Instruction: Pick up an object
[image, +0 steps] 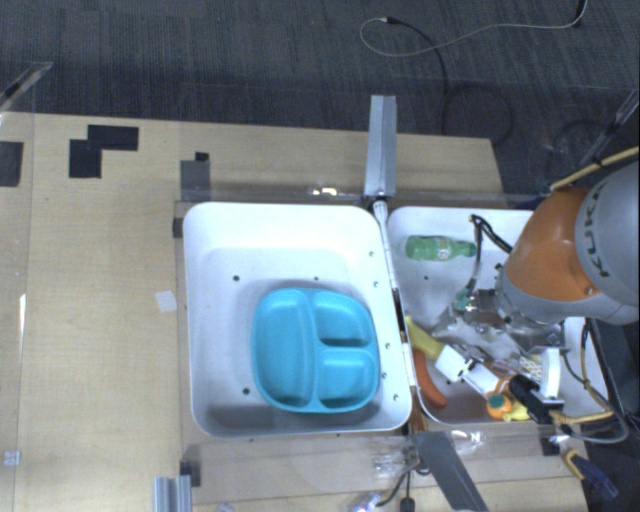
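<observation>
Arm's orange band (548, 255) uppermost; gripper (478, 345) low among right bin (440, 275) clutter, grip state unreadable. Grasp attempt underway; next: close, lift clear.

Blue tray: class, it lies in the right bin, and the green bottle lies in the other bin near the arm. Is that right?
Not quite. The camera view shows the blue tray in the left bin; the green bottle lies in the other bin near the arm.

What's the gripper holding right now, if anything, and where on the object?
Cannot be told. The gripper is down among the clutter in the right bin, and its wrist hides whether anything sits between its tips. The green bottle lies apart, untouched.
</observation>
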